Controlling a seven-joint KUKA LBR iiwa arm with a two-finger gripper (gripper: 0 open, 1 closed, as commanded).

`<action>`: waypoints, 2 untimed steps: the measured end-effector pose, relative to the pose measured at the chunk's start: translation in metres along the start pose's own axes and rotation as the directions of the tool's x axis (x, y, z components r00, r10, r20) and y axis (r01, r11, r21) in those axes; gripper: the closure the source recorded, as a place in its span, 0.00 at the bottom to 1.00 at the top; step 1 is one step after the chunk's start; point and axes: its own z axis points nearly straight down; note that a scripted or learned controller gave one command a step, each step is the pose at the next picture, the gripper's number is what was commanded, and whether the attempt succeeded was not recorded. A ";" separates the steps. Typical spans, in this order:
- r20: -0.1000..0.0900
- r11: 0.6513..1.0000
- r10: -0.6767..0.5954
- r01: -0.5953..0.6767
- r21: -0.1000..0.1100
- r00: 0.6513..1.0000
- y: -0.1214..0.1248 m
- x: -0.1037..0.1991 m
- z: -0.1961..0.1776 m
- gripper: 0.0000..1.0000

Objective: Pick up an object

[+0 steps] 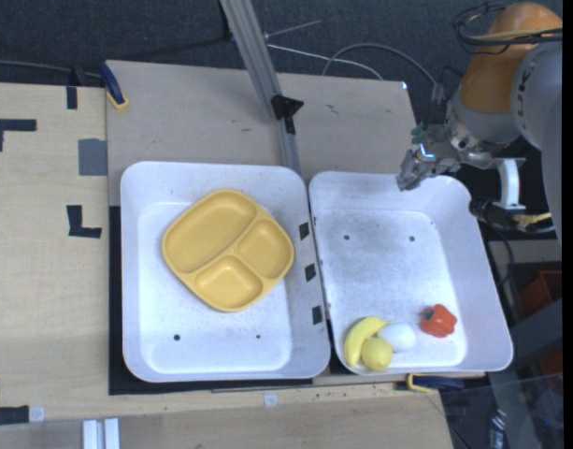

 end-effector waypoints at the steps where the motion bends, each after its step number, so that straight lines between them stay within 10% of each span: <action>1: 0.001 1.000 0.001 -0.001 0.000 1.000 0.002 0.000 -0.049 1.00; 2: -0.002 1.000 -0.002 0.002 0.007 1.000 -0.028 0.049 -0.056 1.00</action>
